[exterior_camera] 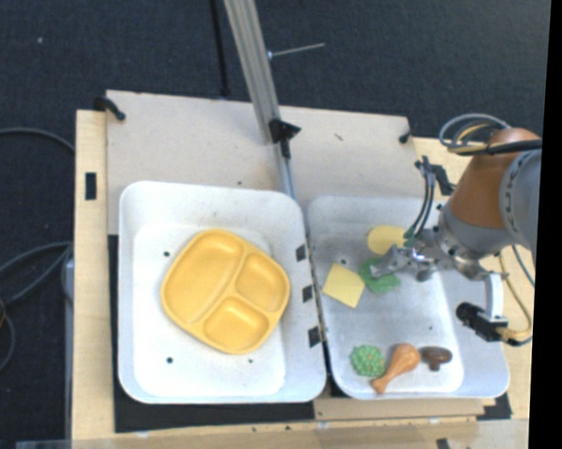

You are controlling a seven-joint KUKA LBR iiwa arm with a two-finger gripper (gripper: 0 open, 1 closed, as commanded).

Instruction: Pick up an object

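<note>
Dark carpet surrounds the bench (211,131). At nine o'clock sits the yellow tray (225,289); at three, the gripper (384,268) meets a green toy (383,281), its grip unreadable. That toy looks light, soft; pinch its middle.

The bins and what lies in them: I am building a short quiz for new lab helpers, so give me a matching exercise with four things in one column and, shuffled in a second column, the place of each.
Things:
1. yellow divided tray
2. drumstick toy
3. yellow square piece
4. gripper

Places:
A. right bin, near its front edge, beside a green lump
B. right bin, near its left wall
C. over the right bin's middle, at a green piece
D. left bin, at its middle

Pairs: 1-D, 2-A, 3-B, 4-C
</note>
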